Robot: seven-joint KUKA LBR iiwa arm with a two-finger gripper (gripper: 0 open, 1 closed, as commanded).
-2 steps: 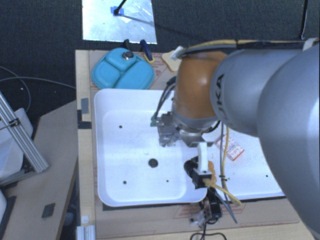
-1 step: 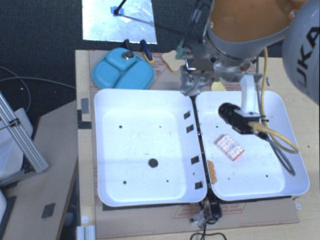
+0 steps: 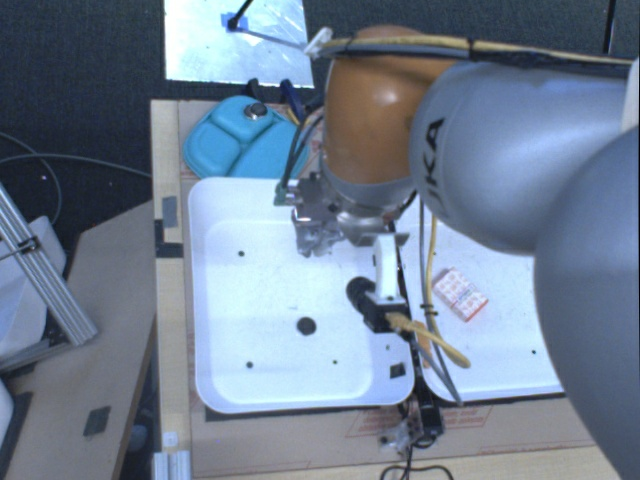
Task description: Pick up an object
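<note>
- Grey arm (image 3: 520, 148) bulks largest and nearest, filling the 3 o'clock side of the camera view and reaching in toward the centre.
- Its orange band (image 3: 370, 108) sits just at 12 o'clock of the wrist, with dark cables running across its top.
- Below the band, the gripper (image 3: 318, 230) hangs over the far edge of the left bin (image 3: 215, 298), toward that bin's 1 o'clock corner; whether the gripper is apart or together I cannot tell, and nothing can be seen held in it.
- A small dark round piece (image 3: 306, 326) lies on the left bin's floor at 6 o'clock of the gripper, well apart from it.
- A red-and-white patterned packet (image 3: 460, 295) lies flat in the right bin (image 3: 500, 358), at 4 o'clock of the gripper, close under the arm.
- A yellow cable (image 3: 430, 343) trails down along the seam between the two bins, just at 8 o'clock of the packet.
- A light blue moulded object (image 3: 240, 138) rests beyond the left bin at its 12 o'clock edge.
- Both bins stand side by side on the bench (image 3: 172, 318).
- A shiny sheet (image 3: 215, 28) lies at 11 o'clock, past the blue object.
</note>
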